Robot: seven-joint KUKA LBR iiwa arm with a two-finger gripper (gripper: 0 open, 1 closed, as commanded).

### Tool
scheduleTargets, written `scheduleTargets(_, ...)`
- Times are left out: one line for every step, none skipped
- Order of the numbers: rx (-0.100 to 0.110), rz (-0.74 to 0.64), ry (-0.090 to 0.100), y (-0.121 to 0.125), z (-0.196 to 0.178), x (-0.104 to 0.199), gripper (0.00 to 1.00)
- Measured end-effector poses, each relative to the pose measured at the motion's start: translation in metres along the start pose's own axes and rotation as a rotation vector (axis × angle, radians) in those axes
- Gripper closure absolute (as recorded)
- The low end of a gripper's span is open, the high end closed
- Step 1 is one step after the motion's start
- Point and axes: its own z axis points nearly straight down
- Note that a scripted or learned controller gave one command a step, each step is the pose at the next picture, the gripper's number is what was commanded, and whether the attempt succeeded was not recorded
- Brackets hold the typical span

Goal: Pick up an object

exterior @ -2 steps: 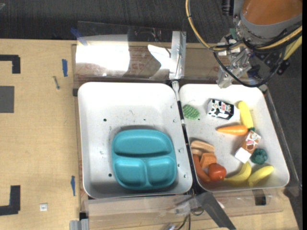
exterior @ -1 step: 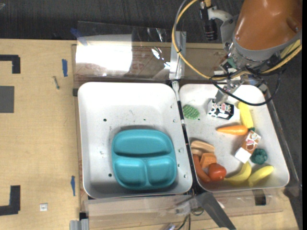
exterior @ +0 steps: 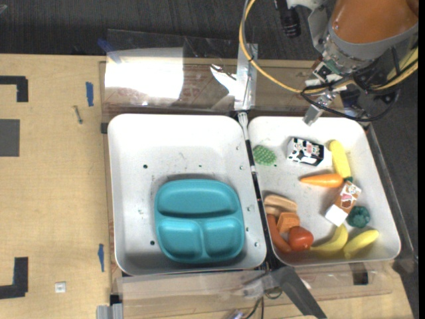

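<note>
**The Gripper Waits Above the Toy Food**

The gripper (exterior: 312,115) hangs over the top edge of the right bin (exterior: 385,198). It holds nothing. It looks small and dark from here, so I cannot tell if it is spread or pressed together.

Just below it, in the right bin, lie the things it could pick. Nearest is a black and white block (exterior: 305,151). Beside that is a yellow banana (exterior: 340,158), and under them an orange carrot (exterior: 321,178). A green round net thing (exterior: 265,155) sits near the wall between the bins. Lower down are a red tomato (exterior: 300,238), some brown pieces, a small white box (exterior: 337,214), a dark green ball (exterior: 359,216) and two more bananas.

The carrot is probably light and hard, like toy plastic. It may be smooth and roll away. A good place to pinch it is across its thick middle.

The left bin (exterior: 133,151) holds a blue tray (exterior: 198,219) with three parts. Both bins sit on the table (exterior: 46,178).
</note>
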Motion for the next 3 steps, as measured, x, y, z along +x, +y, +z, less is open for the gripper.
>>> scheduleTargets(0.000, -0.212, 0.000, -0.0056, -0.0213, -0.0068, 1.00)
scheduleTargets(-0.001, -0.406, 0.000, -0.0040, -0.0247, -0.0051, 1.00)
scheduleTargets(-0.001, -0.605, -0.002, -0.0098, -0.0264, -0.0123, 1.00)
